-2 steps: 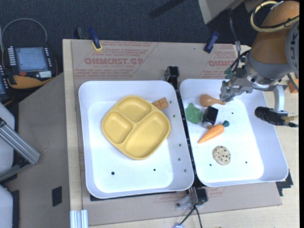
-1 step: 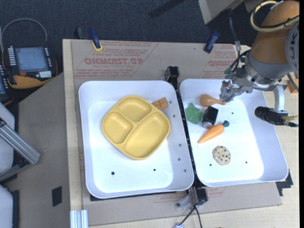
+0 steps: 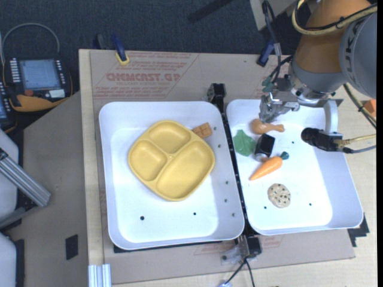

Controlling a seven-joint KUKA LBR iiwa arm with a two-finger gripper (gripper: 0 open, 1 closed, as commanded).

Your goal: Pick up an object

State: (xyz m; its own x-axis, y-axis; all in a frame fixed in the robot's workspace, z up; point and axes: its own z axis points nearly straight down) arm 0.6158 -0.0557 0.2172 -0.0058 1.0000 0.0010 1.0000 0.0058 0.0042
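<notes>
My gripper [image 3: 272, 113] hangs over the far left part of the right bin [image 3: 335, 190], directly above a tan chicken drumstick [image 3: 267, 126] and seemingly touching its top. In front of the drumstick lie a green leaf-shaped piece [image 3: 243, 143] and a small black block [image 3: 264, 146]. An orange carrot [image 3: 266, 167] lies slantwise below them, and a round speckled cookie [image 3: 279, 195] sits nearer the front.
The left bin [image 3: 119, 208] holds a yellow divided plate [image 3: 172, 158] with a small brown cracker [image 3: 202, 130] at its far right corner. A black fixture [image 3: 320, 139] sticks out to the right of my gripper. A ridge separates the two bins.
</notes>
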